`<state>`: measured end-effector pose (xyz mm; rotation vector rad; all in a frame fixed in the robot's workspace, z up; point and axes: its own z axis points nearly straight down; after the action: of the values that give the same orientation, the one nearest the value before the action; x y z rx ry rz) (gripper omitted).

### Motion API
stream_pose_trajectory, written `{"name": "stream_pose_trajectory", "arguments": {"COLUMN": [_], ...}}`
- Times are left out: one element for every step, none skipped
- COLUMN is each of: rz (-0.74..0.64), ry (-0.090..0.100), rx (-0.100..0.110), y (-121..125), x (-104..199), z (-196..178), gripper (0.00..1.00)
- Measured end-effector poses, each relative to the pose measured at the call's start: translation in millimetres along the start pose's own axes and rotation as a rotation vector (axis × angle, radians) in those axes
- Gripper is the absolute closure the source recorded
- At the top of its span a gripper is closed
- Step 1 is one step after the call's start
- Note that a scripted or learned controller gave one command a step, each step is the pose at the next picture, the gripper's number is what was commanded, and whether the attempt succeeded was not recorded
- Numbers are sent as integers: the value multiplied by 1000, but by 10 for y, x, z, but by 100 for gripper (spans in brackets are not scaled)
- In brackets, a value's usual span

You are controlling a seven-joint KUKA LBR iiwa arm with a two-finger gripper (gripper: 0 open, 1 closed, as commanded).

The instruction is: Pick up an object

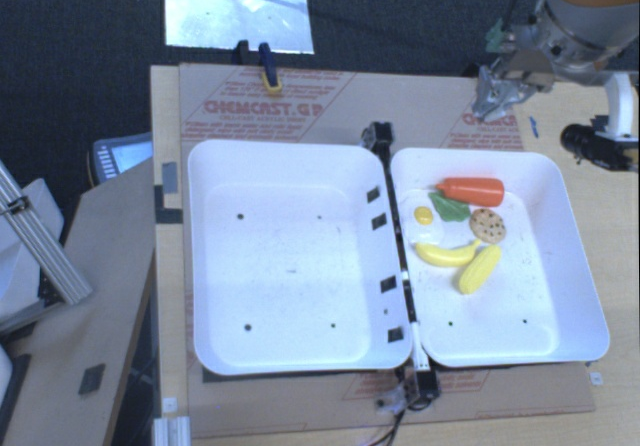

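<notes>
- Right, starting at the left side of the table [300,94]: the left bin [290,254] sits with its bare white floor showing, no toy in it, so I'd say any pick has to come from its neighbour.
- Moving across, a row of black clips [385,254] runs down the seam where the two bins meet, apparently holding them side by side so neither slides.
- Now the right bin [560,314], and here's the action: the toys are bunched in its far half, toward the table's back edge.
- The orange carrot [472,190] lies flat along the far wall, with a green leafy piece [448,207] touching its near side.
- Just beside that, a small yellow-and-white piece [424,217], then the brown cookie [488,226].
- Nearer us, the banana [446,254] curves flat, and the yellow corn [479,269] leans against its right end. That's a tight cluster; a clean grab looks tricky.
- And at the back right corner of the table, the hand [497,102] hangs high, beyond the right bin's far rim, well apart from every toy and carrying nothing. Its tips blur together, so open or closed I cannot tell.
- My read: it's parked clear of the bins, descent not yet begun.
</notes>
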<state>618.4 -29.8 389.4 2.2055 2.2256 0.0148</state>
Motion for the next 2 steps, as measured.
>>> {"name": "stream_pose_trajectory", "arguments": {"rz": [2,17], "ry": [0,-4], "rx": [19,13], "y": [-625,-1144], "x": [506,-355], "z": [277,99], "gripper": [100,100]}}
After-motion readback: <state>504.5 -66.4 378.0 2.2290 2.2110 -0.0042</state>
